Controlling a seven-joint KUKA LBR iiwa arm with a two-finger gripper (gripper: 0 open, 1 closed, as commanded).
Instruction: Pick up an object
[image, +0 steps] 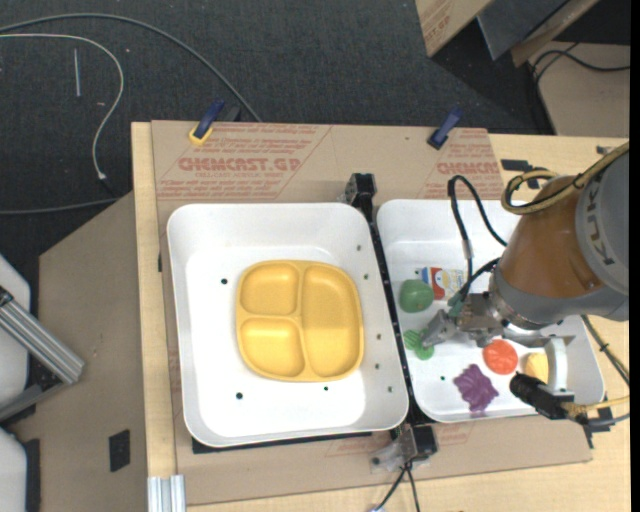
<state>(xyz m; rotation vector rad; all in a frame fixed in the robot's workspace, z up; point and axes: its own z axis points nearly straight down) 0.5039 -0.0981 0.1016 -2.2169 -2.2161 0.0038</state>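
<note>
The right bin (440, 225) holds several small toys. A green ball (415, 295) lies near its left wall, with a white, red and blue item (438, 277) just behind it. A small green piece (420, 346) sits lower down by the left wall. An orange piece (500, 356), a purple grape bunch (475, 388) and a yellow piece (537, 366) lie toward the front. My gripper (443, 326) is low in this bin, its tip beside the small green piece and just below the green ball. No toy is visibly lifted.
The left bin (200, 300) holds a yellow divided plate (300, 320). A black divider with clamps (361, 187) runs between the bins. Cables (465, 215) loop over the right bin's back. The arm's grey body (560, 260) covers the right bin's right side.
</note>
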